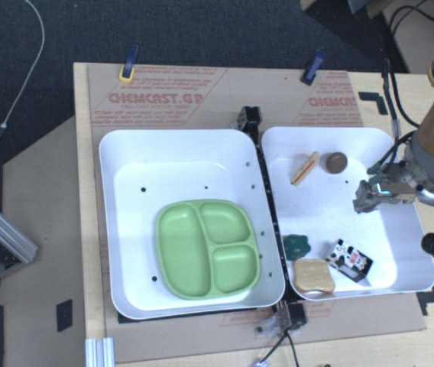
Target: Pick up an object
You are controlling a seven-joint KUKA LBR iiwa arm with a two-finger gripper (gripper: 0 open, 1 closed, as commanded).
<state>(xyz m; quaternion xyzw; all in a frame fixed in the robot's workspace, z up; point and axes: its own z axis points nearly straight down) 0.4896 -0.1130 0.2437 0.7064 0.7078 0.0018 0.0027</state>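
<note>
In the left white plastic bin [125, 205], a pale green three-compartment plate [205, 247] lies flat toward six o'clock, well apart from the arm.

The right white plastic bin [400, 274] holds the likely targets. At its seven o'clock corner sits a small dark green lump [296, 245], and just beside it, toward six o'clock, a tan slice shaped like bread [313, 276]. Near eleven o'clock a slim orange-tan stick [304, 168] lies tilted, close to a round brown disc [335, 162] at twelve o'clock. Toward five o'clock rests a small black-and-white block with a red mark [351, 260].

The grey two-finger gripper [371, 195] hangs at about three o'clock over bare bin floor, with nothing visible between its fingers; how far they are parted I cannot tell.

The stick looks nearest, and I judge it light and rigid; it is best pinched across its narrow width at mid-length, though it may roll. The disc seems low and hard to get under, and the slice looks soft, so a firm squeeze could deform it.
</note>
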